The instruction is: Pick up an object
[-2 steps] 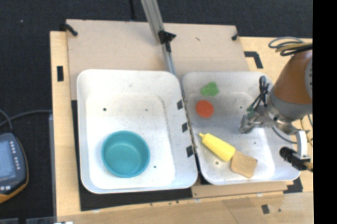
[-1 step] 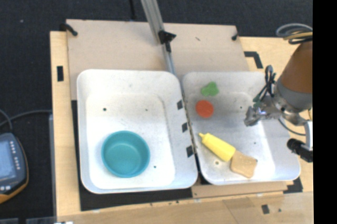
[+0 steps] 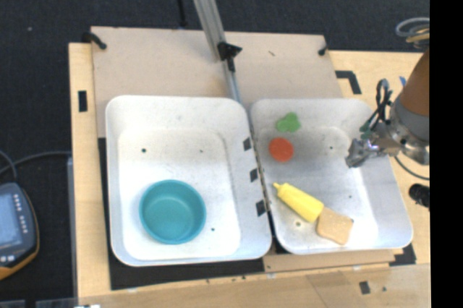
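The right bin point(image 3: 376, 212) holds a green piece point(image 3: 289, 123) at its back, an orange-red ball point(image 3: 281, 150) just in front of it, a yellow bottle-shaped toy point(image 3: 298, 201) near the front left and a tan block point(image 3: 335, 227) touching the toy's right end. My gripper point(image 3: 357, 153) hangs over the right part of this bin, well to the right of the ball, with nothing seen between its fingers. The arm comes in from the right edge. A teal bowl point(image 3: 172, 211) sits in the front of the left bin point(image 3: 130, 118).
A slanted metal pole point(image 3: 206, 3) rises from behind the bins, ending at the divider between them. A handheld pendant point(image 3: 14, 223) lies at the far left off the bench. Cables loop by the arm at the right.
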Robot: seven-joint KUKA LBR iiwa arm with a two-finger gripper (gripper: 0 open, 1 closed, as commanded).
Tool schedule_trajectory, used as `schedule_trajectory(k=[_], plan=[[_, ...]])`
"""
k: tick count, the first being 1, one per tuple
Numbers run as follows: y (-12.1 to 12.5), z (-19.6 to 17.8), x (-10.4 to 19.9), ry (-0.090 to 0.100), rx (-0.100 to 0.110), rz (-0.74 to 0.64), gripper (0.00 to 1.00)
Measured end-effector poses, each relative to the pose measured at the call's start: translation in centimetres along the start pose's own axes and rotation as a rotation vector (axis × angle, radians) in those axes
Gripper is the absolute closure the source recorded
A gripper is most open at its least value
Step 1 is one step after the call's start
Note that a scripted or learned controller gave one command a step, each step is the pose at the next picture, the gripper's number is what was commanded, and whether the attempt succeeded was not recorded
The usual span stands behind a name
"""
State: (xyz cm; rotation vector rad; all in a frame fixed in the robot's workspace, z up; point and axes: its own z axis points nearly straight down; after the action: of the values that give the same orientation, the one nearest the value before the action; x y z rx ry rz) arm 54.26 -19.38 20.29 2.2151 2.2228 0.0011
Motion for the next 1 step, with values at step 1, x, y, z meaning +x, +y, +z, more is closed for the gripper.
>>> schedule_trajectory(k=[1], plan=[[0.19,-4.77,-0.16,-0.001,-0.005,-0.001,1.00]])
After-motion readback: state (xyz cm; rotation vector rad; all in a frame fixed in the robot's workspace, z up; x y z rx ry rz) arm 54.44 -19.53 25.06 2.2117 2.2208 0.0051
